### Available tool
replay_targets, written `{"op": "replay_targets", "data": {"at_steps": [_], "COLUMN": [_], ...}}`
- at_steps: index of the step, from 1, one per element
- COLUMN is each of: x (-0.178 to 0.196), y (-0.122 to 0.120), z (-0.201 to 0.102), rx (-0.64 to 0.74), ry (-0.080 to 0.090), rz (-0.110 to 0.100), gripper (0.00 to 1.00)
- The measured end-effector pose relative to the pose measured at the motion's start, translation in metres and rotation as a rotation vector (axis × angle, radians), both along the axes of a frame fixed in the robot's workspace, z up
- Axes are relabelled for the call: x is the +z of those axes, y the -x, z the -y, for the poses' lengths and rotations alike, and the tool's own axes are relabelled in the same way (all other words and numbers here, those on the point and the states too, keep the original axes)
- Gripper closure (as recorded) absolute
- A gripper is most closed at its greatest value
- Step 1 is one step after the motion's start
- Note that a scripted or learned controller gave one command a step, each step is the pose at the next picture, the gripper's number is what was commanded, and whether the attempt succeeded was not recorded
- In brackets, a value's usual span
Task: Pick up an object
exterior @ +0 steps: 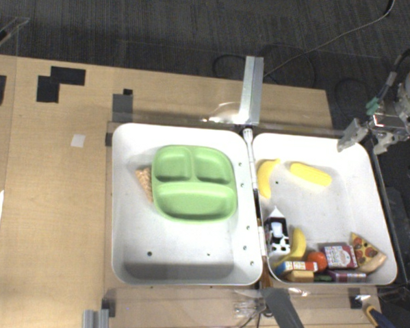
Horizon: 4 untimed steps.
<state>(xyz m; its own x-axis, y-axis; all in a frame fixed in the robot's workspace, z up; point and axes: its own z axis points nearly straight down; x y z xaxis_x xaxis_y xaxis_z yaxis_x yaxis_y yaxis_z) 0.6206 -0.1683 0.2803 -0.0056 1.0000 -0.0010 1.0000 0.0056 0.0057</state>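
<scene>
- My claw sat at the far right corner of the right bin, over its rim; couldn't tell its state, nothing seen in it.
- Right bin held a yellow block and a banana near the far side.
- Near edge: milk carton, small banana, tomato, red packet, pizza slice, clustered.
- Left bin held a green divided plate, with a waffle-like piece touching its left edge.
- Both bins sat on the wooden bench.

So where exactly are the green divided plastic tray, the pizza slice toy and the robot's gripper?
Green divided plastic tray (194,182), camera view, middle ridge.
Triangular pizza slice toy (366,252), camera view, topping face.
Gripper (357,133), camera view, near the fingertips.
</scene>
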Motion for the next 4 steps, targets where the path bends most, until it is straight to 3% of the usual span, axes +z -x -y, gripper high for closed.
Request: {"op": "replay_targets", "data": {"at_steps": [1,2,3,4], "x": [-0.160,-0.191,-0.178,-0.093], "y": [-0.049,-0.029,-0.031,-0.016], "z": [-0.032,-0.054,-0.056,-0.107], "rx": [-0.079,-0.003,-0.003,0.002], "ry": [-0.002,0.000,-0.001,-0.001], "rz": [-0.003,0.006,0.013,0.002], "gripper": [0.00,0.00,1.00,1.00]}}
